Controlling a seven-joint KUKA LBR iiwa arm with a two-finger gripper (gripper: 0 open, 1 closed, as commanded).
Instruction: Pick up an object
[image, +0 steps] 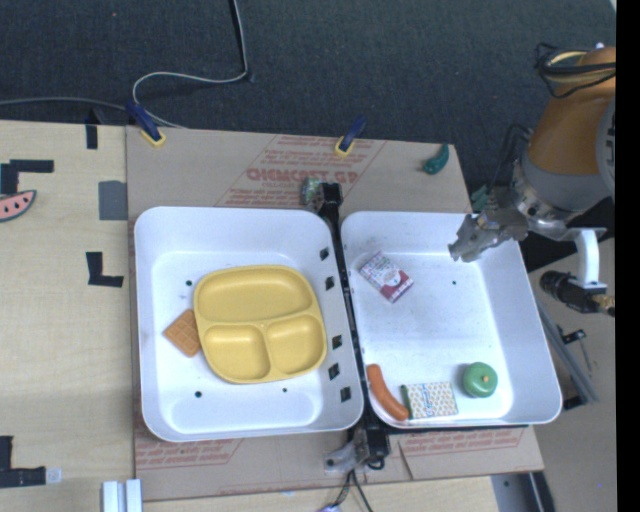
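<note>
The right bin (520, 330) holds a small red-and-white packet (385, 275) near its back left, an orange carrot-shaped piece (386, 392) at the front left, a patterned card box (431, 400) beside it, and a green apple-like toy (480, 380) at the front right. My gripper (467, 247) hangs over the back right corner of this bin, well apart from every object, with nothing seen between its fingers. It is dark and small, so its opening is unclear.
The left bin (160, 300) carries a yellow divided plate (262, 322) with a tan cracker-like piece (183, 333) at its left edge. A black divider (338, 290) joins the bins. Clips and cables lie on the cardboard behind.
</note>
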